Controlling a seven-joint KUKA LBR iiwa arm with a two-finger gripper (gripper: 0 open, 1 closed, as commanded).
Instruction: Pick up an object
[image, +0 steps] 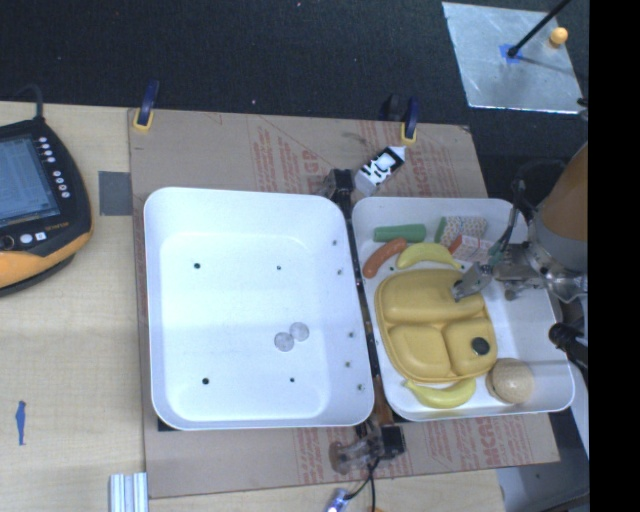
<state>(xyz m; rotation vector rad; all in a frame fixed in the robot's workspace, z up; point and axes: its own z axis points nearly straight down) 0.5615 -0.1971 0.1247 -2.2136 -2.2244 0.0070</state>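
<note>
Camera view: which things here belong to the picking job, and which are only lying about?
For the job:
pincer
yellow divided tray
bananas
orange sausage
green stick
beige ball
right bin

Lying about:
left bin
teach pendant
blue clamps

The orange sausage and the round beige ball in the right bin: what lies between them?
In the camera view, the yellow divided tray lies between the orange sausage and the beige ball, with a banana at its lower edge.
</note>
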